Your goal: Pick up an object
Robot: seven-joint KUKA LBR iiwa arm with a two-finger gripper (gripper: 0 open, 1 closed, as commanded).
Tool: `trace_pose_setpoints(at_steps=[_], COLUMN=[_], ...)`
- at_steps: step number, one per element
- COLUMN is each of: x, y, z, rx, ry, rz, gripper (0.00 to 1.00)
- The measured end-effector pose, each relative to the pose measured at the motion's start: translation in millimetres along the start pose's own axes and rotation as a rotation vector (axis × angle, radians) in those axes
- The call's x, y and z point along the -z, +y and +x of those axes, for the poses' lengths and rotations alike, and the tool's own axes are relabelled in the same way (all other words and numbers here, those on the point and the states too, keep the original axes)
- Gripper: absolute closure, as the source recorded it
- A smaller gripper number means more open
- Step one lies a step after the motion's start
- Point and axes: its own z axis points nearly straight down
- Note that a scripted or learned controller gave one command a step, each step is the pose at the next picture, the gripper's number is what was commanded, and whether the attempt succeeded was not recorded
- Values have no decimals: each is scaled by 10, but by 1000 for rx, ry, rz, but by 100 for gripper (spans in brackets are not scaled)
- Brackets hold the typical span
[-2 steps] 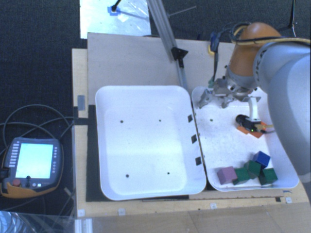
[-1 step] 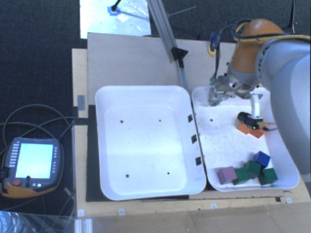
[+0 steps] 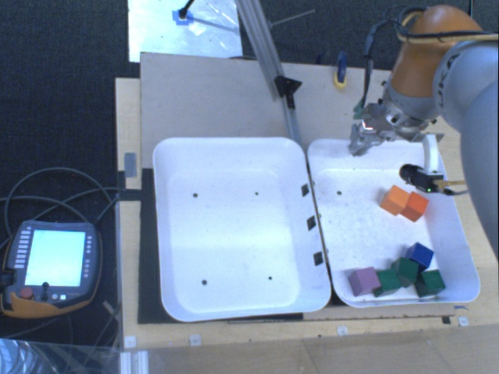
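Two shallow white bins sit side by side on the worktop (image 3: 218,92). The left bin (image 3: 234,150) shows a bare floor with a few small dark dots. The right bin (image 3: 343,209) holds the blocks: two orange blocks (image 3: 404,202) touching each other toward its right side, and a cluster at its near right corner made up of a purple block (image 3: 362,280), three dark green blocks (image 3: 405,275) and a blue block (image 3: 419,254), all close together or touching. No readable writing appears on the bins or blocks.

The grey arm with its orange band (image 3: 429,33) reaches in from the right; the gripper (image 3: 365,142) hangs over the far edge of the right bin, well apart from every block. Whether its jaws are open or closed cannot be told.

At the left, off the worktop, lies a handheld control pendant (image 3: 51,267) with a lit screen.
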Motion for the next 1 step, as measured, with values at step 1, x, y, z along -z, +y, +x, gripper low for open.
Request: trace_pose_setpoints(at_steps=[1], x=[466], y=[39], z=[61], rx=[3], ry=[1], rz=[1], gripper=[100])
